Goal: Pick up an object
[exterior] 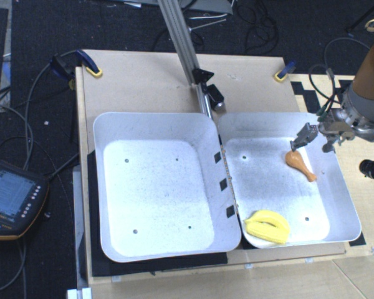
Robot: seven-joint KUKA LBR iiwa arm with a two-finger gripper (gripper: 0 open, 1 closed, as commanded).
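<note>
An orange-brown drumstick-shaped object (300,164) lies in the right bin (255,185), toward its far right side. A yellow banana-like object (267,226) rests at the right bin's front edge. My gripper (315,140) hangs open just above and slightly behind the drumstick, its two dark fingers spread apart, with nothing between them. The arm comes in from the right edge of the view.
The left bin (156,185) sits beside the right one, their walls meeting in the middle. A slanted metal post (184,42) rises behind the bins. Clamps hold the board's far corners, and a teach pendant (9,198) lies on the floor at left.
</note>
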